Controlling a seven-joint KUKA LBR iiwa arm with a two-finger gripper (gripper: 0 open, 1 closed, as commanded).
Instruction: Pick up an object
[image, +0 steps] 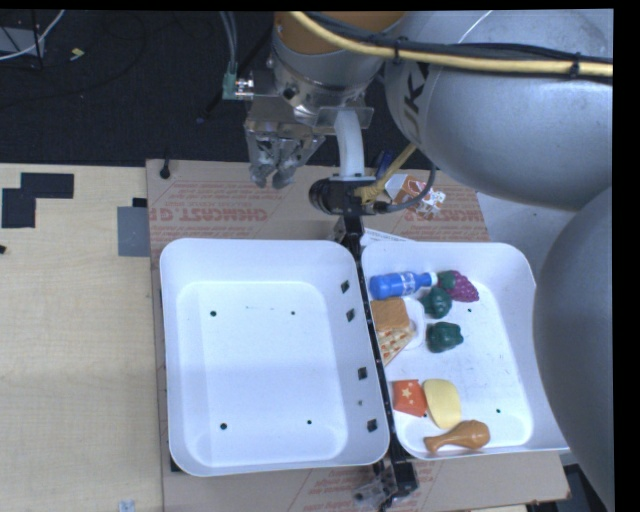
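Your gripper (281, 165) hangs high above the counter (70, 330), beyond the far rim of the left bin (175, 350). The fingers look drawn close together with nothing between them, so no object is in hand yet. Everything worth picking sits in the right bin (515, 270), past the divider from that left bin: a blue bottle (400, 284), purple grapes (458, 287), two dark green pieces (441, 336), a waffle (391, 327), a yellow lemon (442, 402), a drumstick (458, 436). You want to swing across, spread the fingers, and descend squarely over something isolated; the drumstick or lemon seems the safest bet.
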